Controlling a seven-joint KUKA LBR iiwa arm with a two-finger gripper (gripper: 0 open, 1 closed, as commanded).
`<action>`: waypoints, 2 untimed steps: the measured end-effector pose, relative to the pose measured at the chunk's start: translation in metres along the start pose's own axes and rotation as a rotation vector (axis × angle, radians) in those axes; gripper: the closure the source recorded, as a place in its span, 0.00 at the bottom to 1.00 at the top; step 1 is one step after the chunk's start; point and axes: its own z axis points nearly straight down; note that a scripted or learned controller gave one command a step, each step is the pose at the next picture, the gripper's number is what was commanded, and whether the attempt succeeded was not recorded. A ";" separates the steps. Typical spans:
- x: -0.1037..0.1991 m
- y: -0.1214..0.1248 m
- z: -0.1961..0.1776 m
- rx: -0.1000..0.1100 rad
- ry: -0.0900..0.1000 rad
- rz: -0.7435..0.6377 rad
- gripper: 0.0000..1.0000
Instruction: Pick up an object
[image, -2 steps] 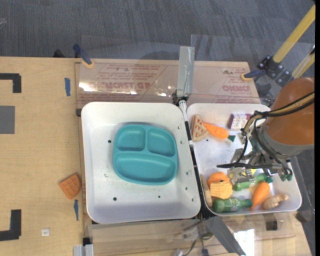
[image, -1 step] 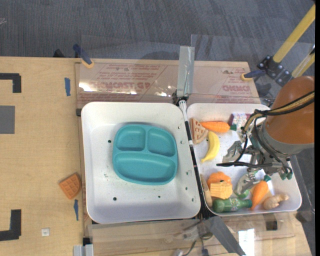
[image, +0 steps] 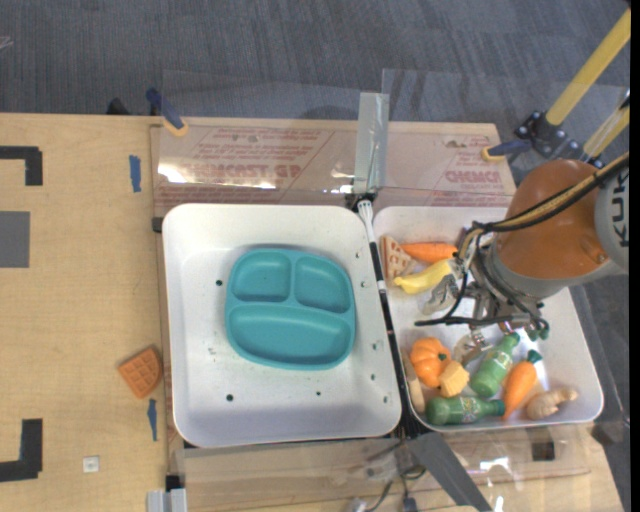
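Gripper state unclear, hovering over toy food: orange carrot, yellow banana, green bottle.

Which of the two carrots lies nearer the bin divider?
The carrot at the top of the right bin, beside the waffle piece. The other carrot lies near the bin's bottom right corner, by the green bottles.

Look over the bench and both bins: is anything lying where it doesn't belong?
Yes. One orange waffle piece lies on the wooden bench, outside the left bin, while the other toy foods sit piled in the right bin.
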 end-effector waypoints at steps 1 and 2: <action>-0.080 -0.020 0.003 -0.004 0.005 -0.022 0.00; -0.017 -0.040 0.002 -0.003 0.007 0.093 0.00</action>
